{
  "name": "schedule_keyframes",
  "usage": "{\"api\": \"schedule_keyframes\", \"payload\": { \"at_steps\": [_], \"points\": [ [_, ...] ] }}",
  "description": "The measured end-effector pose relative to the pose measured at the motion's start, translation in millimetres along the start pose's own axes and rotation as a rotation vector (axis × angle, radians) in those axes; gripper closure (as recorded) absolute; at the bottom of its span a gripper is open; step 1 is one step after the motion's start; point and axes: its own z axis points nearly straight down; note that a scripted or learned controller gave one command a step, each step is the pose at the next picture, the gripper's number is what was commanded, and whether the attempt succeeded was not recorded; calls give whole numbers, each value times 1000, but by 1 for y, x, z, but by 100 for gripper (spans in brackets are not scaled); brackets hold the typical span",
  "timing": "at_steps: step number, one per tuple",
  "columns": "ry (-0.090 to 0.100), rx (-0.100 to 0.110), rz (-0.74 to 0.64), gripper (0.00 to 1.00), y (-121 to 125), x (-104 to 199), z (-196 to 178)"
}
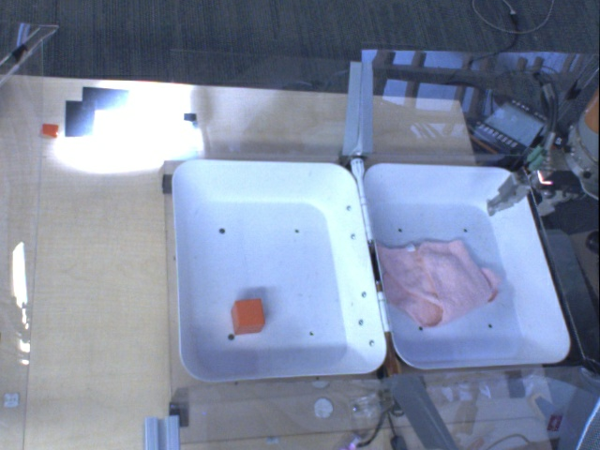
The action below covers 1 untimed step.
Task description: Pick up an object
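A small orange cube [248,316] lies in the left bin [262,187], near its front left. A crumpled pink cloth [437,281] is spread in the middle of the right bin [469,187]. My gripper [506,198] hangs at the far right corner of the right bin, above and to the right of the cloth, apart from it. Nothing shows between its fingers.
A metal divider [357,120] runs between the two bins at the back. Cables and electronics [511,125] crowd the area behind the right bin. Bare wooden bench [84,279] extends to the left.
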Motion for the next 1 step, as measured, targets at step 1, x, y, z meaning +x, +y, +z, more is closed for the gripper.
{"api": "schedule_keyframes", "payload": {
  "at_steps": [1],
  "points": [
    [-1,-8,-11,0,-24,43,144]
  ]
}}
